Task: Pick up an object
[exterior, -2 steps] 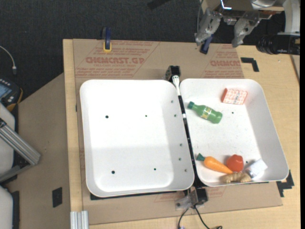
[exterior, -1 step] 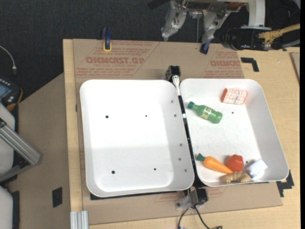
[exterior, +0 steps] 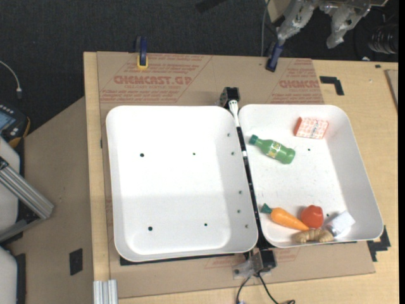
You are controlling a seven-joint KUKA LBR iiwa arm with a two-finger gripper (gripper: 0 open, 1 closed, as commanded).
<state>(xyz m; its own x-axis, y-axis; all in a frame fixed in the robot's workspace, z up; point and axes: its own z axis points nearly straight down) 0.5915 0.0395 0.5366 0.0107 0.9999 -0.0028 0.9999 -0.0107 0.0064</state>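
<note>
My claw hangs at the far edge of the scene, beyond the right bin, its two fingers spread apart with nothing between them; I judge it parked high and back to leave the camera a clean look at both bins before a pick. Every candidate sits in that right bin: a green bottle and a pink patterned box toward the far side, and a carrot, a red piece and a pale root-like piece bunched at the near edge.

Light: bright, even, from above my bench.
Glare: left bin floor washes out near its front.
Shadow: soft band across that bin's far half.
Focus: sharp throughout.
</note>
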